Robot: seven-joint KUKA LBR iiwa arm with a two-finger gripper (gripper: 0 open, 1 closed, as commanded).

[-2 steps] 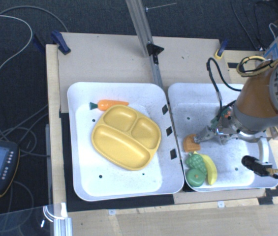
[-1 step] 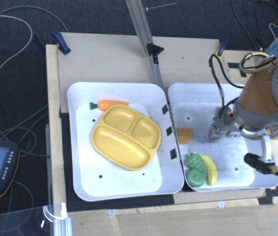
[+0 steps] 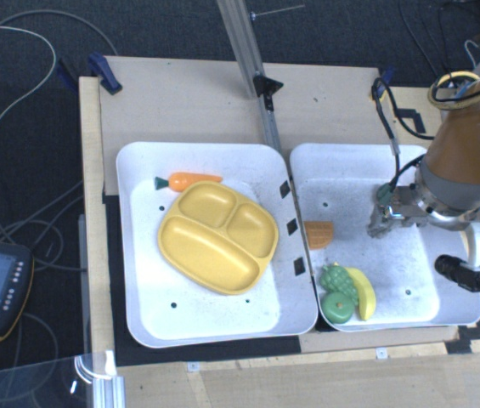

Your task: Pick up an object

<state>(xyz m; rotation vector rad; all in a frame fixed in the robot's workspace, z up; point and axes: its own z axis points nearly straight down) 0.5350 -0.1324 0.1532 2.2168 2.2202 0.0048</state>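
My gripper [image 3: 382, 221] hangs over the middle of the right bin [image 3: 409, 164], above bare white floor and apart from every object. An orange block [image 3: 319, 233] lies against the bin's left wall, well to the left of the gripper. At the bin's front left corner sit a green bunch of grapes [image 3: 336, 277], a yellow banana [image 3: 362, 292] and a green apple [image 3: 338, 307], packed together. In the left bin [image 3: 138, 228] a yellow divided plate [image 3: 217, 236] lies flat, with an orange carrot [image 3: 190, 179] just behind it.
A grey metal pole [image 3: 248, 49] slants down to the divider between the bins. The arm's orange band [image 3: 469, 138] and a black cable [image 3: 388, 117] rise over the right bin's back right. A black part [image 3: 460, 270] sticks out near the right wall.
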